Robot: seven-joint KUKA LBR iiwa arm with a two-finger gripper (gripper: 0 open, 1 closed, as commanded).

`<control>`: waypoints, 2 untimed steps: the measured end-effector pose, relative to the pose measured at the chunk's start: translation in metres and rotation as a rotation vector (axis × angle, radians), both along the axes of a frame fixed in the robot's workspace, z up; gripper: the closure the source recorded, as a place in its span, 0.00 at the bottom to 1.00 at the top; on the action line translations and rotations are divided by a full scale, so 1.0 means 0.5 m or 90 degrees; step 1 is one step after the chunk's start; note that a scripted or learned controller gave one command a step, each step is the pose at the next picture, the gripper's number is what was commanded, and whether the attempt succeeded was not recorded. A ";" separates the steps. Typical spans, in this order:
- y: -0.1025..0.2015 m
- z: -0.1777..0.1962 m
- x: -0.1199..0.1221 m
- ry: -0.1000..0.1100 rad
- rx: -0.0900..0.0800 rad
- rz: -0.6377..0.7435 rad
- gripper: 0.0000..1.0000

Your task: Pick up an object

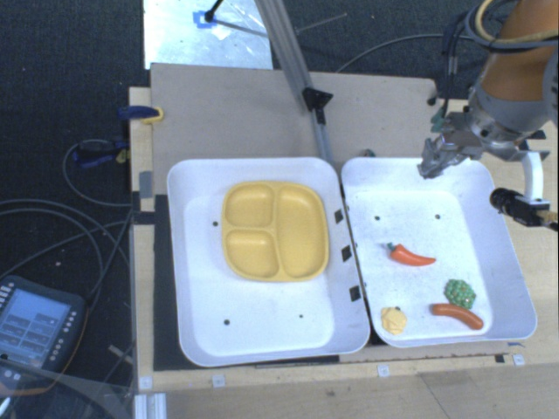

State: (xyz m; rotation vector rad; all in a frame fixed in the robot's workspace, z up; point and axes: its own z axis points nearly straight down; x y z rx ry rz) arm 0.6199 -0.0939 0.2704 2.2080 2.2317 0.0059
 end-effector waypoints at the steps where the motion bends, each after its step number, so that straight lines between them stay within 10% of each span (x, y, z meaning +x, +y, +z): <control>1: 0.086 -0.002 0.020 0.000 0.000 0.000 1.00; 2: 0.169 -0.012 0.043 0.000 0.000 0.000 1.00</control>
